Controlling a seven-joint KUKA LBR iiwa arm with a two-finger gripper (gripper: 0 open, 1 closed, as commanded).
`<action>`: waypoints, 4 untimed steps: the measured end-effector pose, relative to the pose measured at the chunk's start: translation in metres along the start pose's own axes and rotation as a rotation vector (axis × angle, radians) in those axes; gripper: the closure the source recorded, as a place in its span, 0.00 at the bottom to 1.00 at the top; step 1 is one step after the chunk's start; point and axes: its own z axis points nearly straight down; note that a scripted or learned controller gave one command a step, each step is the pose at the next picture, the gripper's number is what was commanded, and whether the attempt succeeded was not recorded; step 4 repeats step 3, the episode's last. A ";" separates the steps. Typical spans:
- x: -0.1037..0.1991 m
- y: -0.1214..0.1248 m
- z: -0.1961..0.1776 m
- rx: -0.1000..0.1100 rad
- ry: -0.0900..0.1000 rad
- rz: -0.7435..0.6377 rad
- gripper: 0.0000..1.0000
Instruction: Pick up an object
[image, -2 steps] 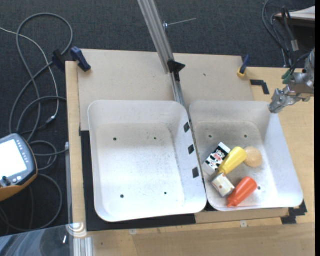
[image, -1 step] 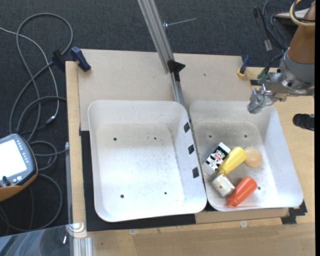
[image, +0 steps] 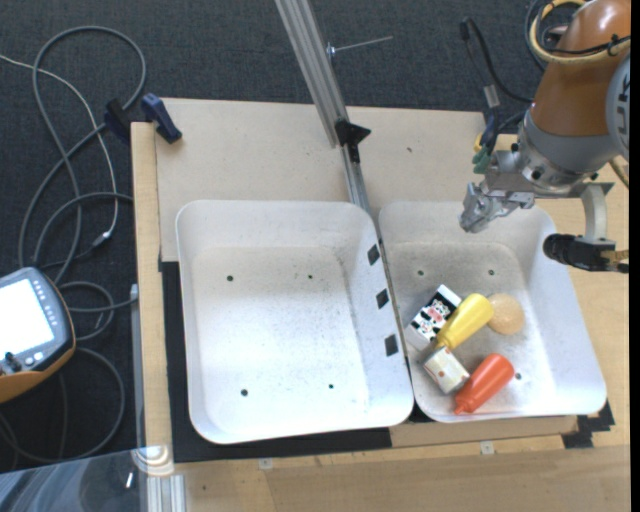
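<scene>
Yellow bottle (image: 467, 319), likely light, rigid, slick plastic, lying tilted among clutter in right bin (image: 560, 300); best pinched across narrow neck. Gripper (image: 480, 214) hovering near bin's far rim, finger spread impossible to tell.

I see the gripper (image: 483, 213) above the right bin (image: 560, 300)'s far edge; its grasp state looks unclear. Objects (image: 467, 345) lie near the front.

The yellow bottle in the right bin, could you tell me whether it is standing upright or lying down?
Lying down. The yellow bottle rests on its side on the right bin's floor, slanting between the patterned card and the beige ball.
</scene>
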 end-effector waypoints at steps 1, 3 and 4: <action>0.056 0.011 0.014 0.001 0.000 -0.001 1.00; 0.154 0.029 0.024 -0.005 -0.002 0.000 1.00; 0.154 0.029 0.024 -0.005 -0.002 0.000 1.00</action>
